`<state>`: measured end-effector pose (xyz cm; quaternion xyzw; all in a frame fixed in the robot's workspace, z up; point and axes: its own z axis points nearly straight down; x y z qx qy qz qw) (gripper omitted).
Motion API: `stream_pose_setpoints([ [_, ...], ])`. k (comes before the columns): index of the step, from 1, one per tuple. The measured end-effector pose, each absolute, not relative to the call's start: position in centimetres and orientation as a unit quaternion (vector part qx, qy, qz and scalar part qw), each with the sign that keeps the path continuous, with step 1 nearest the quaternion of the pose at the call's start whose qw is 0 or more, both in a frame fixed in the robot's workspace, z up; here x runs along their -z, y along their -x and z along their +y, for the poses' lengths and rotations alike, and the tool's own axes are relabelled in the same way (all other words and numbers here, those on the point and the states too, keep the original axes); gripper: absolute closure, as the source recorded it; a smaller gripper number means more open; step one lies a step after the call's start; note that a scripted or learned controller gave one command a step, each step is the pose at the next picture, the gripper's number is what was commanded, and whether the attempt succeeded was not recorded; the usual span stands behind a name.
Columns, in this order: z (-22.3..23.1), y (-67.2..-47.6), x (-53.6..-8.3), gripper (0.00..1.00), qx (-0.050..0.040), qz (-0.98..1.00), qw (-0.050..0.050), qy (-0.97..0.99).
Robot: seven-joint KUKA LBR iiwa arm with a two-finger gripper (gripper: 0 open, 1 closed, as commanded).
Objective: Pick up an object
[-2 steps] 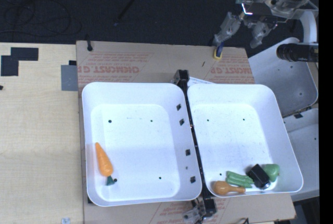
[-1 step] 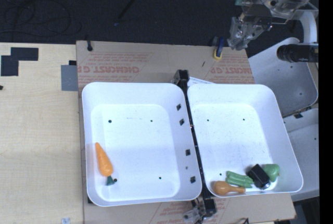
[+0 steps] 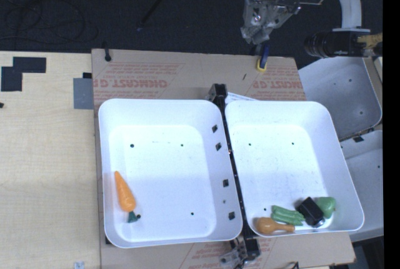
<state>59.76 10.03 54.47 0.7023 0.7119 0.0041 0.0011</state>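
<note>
My gripper [image 3: 259, 30] hangs high above the back edge of the bench, over the cardboard behind the right bin [image 3: 331, 130]. An orange toy carrot [image 3: 124, 192] with a green top lies at the front left of the left bin [image 3: 112, 130]. In the right bin's front corner lie a green pod-shaped toy [image 3: 287, 214], a black block [image 3: 310, 211], a green piece [image 3: 325, 204] and an orange pear-shaped toy [image 3: 272, 226]. The gripper is far from all of them.
A black divider strip [image 3: 225, 164] with clips runs between the two bins. A small yellow and blue object [image 3: 263, 61] stands on the cardboard [image 3: 162, 77] just below the gripper. A grey metal plate [image 3: 344, 89] sits to the right of the bins.
</note>
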Motion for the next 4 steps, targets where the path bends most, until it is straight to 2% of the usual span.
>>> stream_pose_setpoints([
  [1, 19.9, -63.4, -51.3, 1.00, 0.0015, 0.710, -0.002, -0.704],
  [2, 24.6, -61.8, -53.8, 1.00, 0.0009, 0.709, -0.001, -0.705],
  [3, 23.2, -64.4, -41.8, 1.00, 0.0068, 0.707, -0.003, -0.708],
  [4, 15.5, -64.4, -54.6, 1.00, -0.0030, 0.705, 0.003, -0.709],
])
